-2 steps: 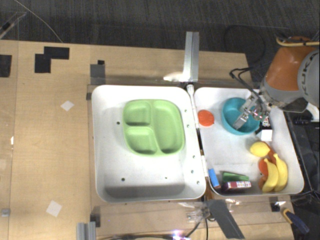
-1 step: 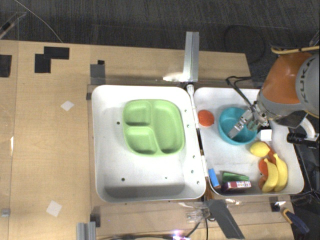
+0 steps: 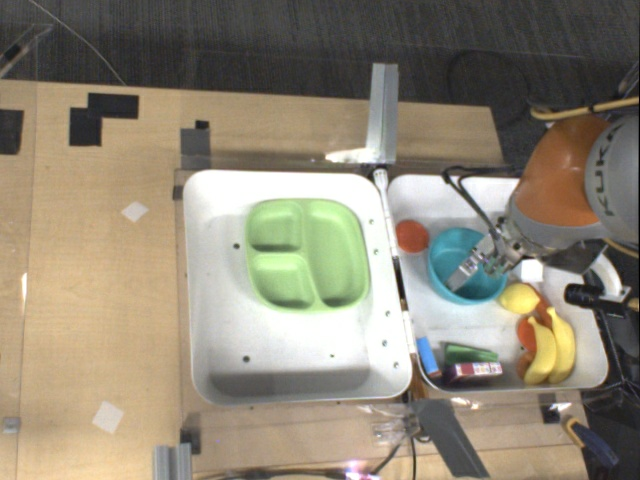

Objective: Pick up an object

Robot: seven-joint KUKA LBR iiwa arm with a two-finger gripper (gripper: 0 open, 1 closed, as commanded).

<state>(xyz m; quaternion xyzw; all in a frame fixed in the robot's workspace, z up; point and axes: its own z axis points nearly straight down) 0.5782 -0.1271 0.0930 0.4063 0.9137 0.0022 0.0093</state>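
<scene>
My gripper [image 3: 468, 268] reaches down into the right bin [image 3: 430, 320] and hangs over a teal bowl [image 3: 447, 254], its fingertips inside the bowl near the right rim. A small orange-red object [image 3: 411, 235] lies just left of the bowl. A yellow lemon [image 3: 518, 298] sits to the bowl's right, with a banana [image 3: 553, 348] below it. Along the bin's front edge lie a blue item [image 3: 427, 353], a green item [image 3: 470, 351] and a dark maroon package [image 3: 472, 371].
The left bin [image 3: 215, 268] holds a green divided plate [image 3: 305, 253]. A metal post [image 3: 383, 113] stands behind the seam between the two bins. The arm's orange band [image 3: 560, 173] and grey wrist cover the right bin's far right corner.
</scene>
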